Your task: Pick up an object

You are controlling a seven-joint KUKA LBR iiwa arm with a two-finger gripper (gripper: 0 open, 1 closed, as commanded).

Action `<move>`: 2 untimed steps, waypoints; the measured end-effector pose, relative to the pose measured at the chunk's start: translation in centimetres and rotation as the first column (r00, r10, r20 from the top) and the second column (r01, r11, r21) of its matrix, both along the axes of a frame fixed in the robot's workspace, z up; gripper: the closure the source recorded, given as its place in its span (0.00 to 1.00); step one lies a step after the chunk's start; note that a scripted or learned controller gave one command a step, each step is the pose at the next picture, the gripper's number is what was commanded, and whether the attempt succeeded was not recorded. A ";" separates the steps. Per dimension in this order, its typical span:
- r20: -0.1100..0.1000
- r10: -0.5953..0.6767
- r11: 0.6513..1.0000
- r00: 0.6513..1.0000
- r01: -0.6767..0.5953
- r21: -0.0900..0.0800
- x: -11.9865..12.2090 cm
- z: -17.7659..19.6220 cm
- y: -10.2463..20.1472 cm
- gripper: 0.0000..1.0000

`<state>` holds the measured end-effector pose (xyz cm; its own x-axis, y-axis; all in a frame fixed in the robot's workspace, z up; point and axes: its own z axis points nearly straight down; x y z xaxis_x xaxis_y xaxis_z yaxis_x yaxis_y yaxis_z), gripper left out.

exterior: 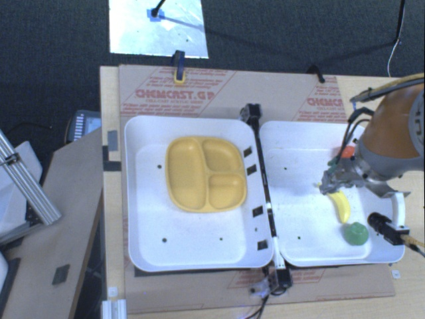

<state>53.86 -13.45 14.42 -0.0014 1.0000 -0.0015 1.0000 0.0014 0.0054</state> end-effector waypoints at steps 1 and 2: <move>0.001 0.003 1.000 1.000 -0.003 0.000 0.2 4.3 -0.1 1.00; 0.002 0.003 1.000 1.000 -0.003 0.000 0.4 9.7 -0.1 1.00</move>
